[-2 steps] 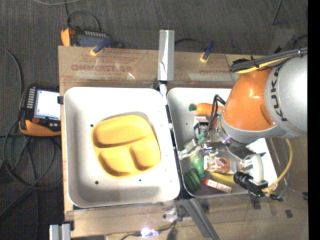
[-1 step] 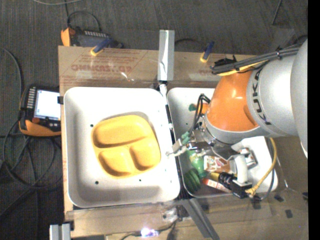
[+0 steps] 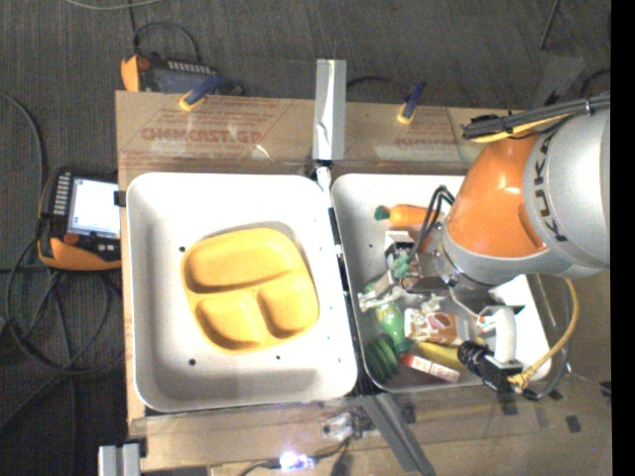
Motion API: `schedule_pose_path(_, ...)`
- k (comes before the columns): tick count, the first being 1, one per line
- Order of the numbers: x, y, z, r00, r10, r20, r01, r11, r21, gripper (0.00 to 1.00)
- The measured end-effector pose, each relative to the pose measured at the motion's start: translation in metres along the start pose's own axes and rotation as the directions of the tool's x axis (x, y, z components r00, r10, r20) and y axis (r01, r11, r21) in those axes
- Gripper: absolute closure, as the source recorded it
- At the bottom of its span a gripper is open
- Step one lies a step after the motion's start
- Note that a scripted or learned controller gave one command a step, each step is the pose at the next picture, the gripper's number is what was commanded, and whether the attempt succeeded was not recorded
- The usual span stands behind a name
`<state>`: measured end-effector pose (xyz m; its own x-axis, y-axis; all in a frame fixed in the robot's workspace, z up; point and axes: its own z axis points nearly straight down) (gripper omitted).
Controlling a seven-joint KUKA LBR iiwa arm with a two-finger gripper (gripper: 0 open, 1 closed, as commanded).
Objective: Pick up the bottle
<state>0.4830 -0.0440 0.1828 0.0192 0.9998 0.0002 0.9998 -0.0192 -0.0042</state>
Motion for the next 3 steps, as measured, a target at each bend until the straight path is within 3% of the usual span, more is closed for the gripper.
schedule_pose_path(1,0.055,-0.001,0.000,1.000,-0.003,0.000,0.003,1.000,-0.001,0.00)
schedule_pose_path(2,-0.045,0.001,0.000,0.997,0.082,0.003,-0.082,0.997,-0.001,0.00)
schedule_pose_path(3,-0.048,0.002,0.077,0.995,0.101,0.000,-0.101,0.995,-0.003,0.00)
